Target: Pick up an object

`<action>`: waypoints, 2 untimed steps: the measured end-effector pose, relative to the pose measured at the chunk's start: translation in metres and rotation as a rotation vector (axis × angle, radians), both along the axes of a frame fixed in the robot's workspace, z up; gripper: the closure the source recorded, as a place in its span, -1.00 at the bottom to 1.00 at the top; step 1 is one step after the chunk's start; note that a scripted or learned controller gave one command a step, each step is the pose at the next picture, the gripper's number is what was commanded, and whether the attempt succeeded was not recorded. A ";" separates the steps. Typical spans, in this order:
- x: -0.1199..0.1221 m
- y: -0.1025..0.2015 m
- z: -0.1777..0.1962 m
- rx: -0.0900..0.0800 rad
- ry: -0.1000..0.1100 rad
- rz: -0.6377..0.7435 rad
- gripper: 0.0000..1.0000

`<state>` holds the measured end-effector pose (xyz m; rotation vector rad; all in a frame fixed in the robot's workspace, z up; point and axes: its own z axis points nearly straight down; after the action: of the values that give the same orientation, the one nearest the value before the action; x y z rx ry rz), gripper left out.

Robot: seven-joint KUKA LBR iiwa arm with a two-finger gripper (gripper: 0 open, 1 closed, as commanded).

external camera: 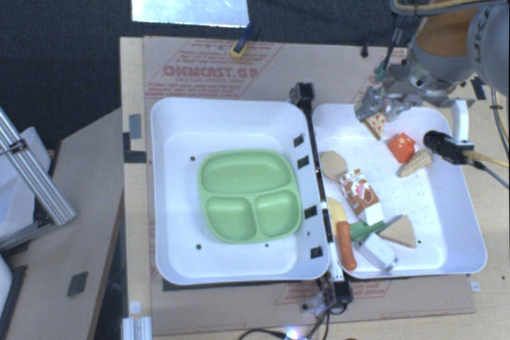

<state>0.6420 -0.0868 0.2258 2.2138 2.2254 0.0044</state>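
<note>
Reaching in from two o'clock, gripper [374, 111] low over right bin [454, 231], at its eleven o'clock corner; spread or pressed fingers: cannot tell; beneath the tip, a tan piece [376, 124]; nearby red block [401, 147], carrot [347, 244], wedge [401, 232]; in left bin [175, 139], green tray [247, 195].
</note>
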 end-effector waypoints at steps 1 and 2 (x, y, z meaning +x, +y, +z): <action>-0.054 -0.002 0.000 0.000 0.006 -0.005 1.00; -0.102 0.017 -0.012 0.001 0.007 -0.005 1.00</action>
<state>0.5395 -0.0699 0.2135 2.2231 2.2243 -0.0023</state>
